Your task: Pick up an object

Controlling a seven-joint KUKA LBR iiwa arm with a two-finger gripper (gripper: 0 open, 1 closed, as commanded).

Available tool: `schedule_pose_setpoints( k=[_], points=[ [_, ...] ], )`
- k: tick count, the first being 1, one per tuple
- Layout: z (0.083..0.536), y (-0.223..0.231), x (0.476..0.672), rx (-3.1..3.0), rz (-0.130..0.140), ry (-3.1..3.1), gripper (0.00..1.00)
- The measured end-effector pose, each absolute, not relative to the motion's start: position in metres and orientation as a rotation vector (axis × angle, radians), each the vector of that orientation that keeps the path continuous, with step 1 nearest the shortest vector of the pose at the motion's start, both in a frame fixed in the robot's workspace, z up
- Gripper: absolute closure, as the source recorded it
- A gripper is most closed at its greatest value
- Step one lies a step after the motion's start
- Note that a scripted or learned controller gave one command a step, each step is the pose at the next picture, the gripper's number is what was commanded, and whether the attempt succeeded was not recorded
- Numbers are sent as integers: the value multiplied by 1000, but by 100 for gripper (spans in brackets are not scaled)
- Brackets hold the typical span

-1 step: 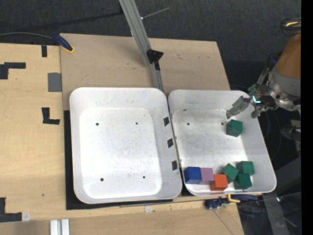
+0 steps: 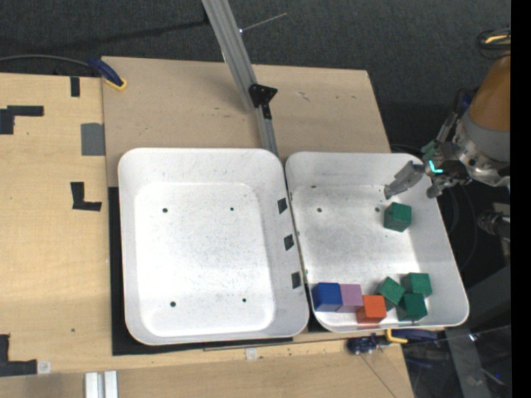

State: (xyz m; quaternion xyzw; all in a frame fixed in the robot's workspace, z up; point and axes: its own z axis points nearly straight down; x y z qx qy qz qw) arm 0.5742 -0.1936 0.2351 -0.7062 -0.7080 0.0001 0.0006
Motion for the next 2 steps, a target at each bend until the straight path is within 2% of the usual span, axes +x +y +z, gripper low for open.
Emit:
schedule_pose_setpoints(
  k=[1, 2],
  points=[
    [170, -191, 572, -2216, 8, -2218, 0],
    [128, -188, 573, -2219, 5, -2223, 0]
  ],
)
